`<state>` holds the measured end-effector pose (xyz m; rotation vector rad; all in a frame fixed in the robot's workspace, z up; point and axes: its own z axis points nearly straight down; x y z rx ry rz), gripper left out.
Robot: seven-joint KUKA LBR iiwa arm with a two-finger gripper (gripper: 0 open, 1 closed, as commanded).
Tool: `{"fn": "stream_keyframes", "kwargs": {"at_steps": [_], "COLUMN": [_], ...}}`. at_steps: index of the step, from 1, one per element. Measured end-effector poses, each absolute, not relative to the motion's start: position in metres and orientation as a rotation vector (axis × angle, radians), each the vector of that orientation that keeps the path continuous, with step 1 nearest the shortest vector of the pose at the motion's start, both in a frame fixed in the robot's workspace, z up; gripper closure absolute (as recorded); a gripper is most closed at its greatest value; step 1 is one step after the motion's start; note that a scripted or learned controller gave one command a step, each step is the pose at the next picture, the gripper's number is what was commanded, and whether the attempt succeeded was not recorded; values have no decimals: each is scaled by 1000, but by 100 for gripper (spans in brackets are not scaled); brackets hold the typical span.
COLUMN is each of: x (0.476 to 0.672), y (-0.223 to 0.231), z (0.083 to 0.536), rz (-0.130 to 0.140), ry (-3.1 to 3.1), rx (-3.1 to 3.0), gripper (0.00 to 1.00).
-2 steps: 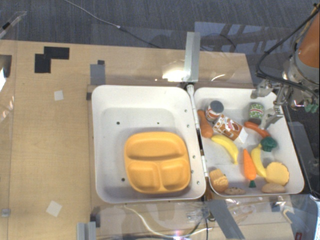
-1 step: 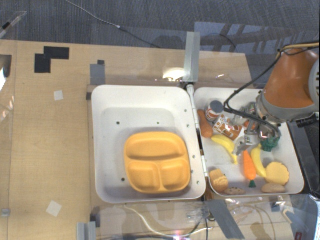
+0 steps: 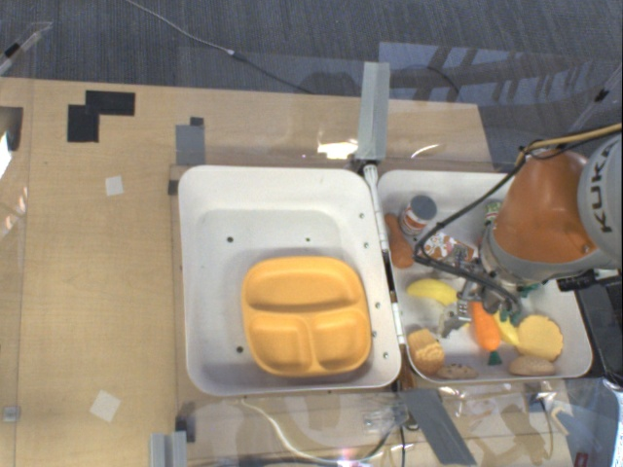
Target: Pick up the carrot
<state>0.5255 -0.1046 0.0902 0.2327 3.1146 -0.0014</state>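
Right now the carrot (image 3: 486,328) lies in the right-hand white bin (image 3: 580,363), toward that bin's near edge, an orange root with a scrap of green at its lower end. Its long axis runs roughly from the bin's far side to its near side, tilted a little. Taking the carrot as landmark: a yellow banana (image 3: 432,291) lies to its left, a round yellow piece (image 3: 540,338) just beside it on the right, a tan bread-like piece (image 3: 423,343) at its lower left, and a brownish lump (image 3: 531,365) below and right.

The claw (image 3: 468,309) hangs at the carrot's upper left end, right over or against it; from this slant I cannot tell whether it touches. Whether the claw is wide or narrow I cannot tell either, since the wrist and cables crowd that spot, and nothing shows the carrot held.

My judgement: the coming move turns on closing across the carrot's short width, so the close neighbours on the right may get nudged
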Motion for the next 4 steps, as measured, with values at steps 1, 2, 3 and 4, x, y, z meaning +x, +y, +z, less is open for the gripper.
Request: {"fn": "stream_keyframes", "kwargs": {"at_steps": [1, 2, 3, 4], "x": [529, 527, 520, 498], "y": [-103, -54, -155, -130], "z": [103, 189, 109, 224], "rz": [-1, 1, -3, -8], "ry": [3109, 3126, 3124, 3056], "rx": [222, 26, -265, -664], "gripper": [100, 100, 100, 100]}}
